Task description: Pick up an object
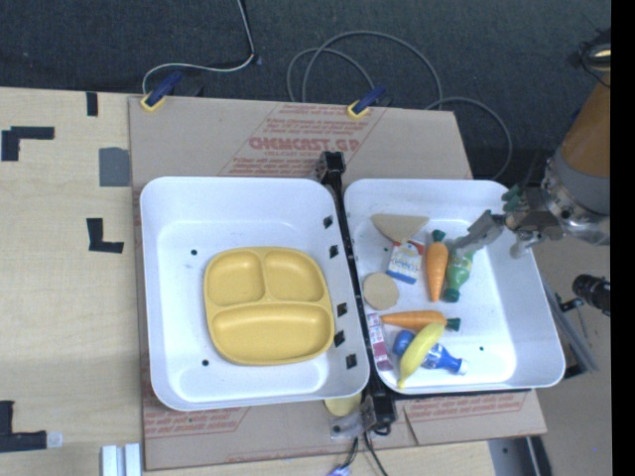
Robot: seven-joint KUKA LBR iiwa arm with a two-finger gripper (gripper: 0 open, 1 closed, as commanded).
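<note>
Toy food fills the right bin, the task's pickings all lying loose there. Leftmost, the left bin holds a yellow divided plate. Across the divider lie a tan round disc, a small white carton, a tan wedge, a flat-lying carrot, a banana over a blue bottle, then an upright-lying carrot beside a green bottle. The tool hangs over the green bottle, holding nothing visible; whether it is open or closed, I cannot tell.
</note>
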